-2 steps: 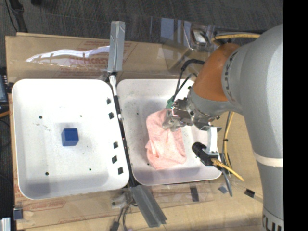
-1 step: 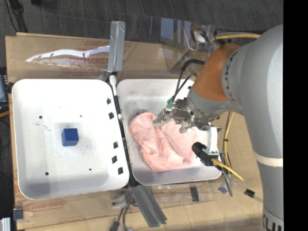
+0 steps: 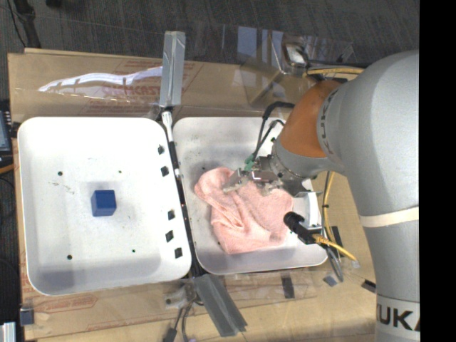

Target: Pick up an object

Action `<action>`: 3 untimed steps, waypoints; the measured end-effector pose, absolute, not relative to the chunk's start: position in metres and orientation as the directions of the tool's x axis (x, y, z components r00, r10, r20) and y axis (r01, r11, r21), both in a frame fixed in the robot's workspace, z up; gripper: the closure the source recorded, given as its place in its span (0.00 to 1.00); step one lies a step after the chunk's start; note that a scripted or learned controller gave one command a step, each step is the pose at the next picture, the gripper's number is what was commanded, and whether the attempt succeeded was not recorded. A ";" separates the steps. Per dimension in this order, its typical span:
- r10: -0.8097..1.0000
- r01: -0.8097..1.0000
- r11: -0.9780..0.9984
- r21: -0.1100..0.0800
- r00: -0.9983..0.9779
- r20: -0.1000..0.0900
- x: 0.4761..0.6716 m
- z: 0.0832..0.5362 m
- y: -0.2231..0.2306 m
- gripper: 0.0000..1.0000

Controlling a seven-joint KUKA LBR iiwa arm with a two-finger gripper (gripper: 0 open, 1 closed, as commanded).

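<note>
In right bin (image 3: pixel 214 137): pincer (image 3: pixel 239 184) over pink cloth (image 3: pixel 246 212).

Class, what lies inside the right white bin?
A crumpled pink cloth lies inside the right white bin, with the gripper over it. Anything under the cloth is hidden.

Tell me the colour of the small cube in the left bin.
Blue cube, clearest in the camera view.
</note>
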State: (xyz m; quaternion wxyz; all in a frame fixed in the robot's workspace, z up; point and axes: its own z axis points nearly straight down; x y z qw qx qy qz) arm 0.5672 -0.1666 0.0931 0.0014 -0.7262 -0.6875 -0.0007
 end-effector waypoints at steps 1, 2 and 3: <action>0.981 0.981 0.196 -0.002 -0.196 0.001 0.587 0.100 -0.185 0.00; 0.990 0.990 0.141 0.002 -0.141 0.000 0.621 0.094 -0.183 0.00; 0.989 0.989 0.150 0.000 -0.150 0.003 0.622 0.103 -0.180 1.00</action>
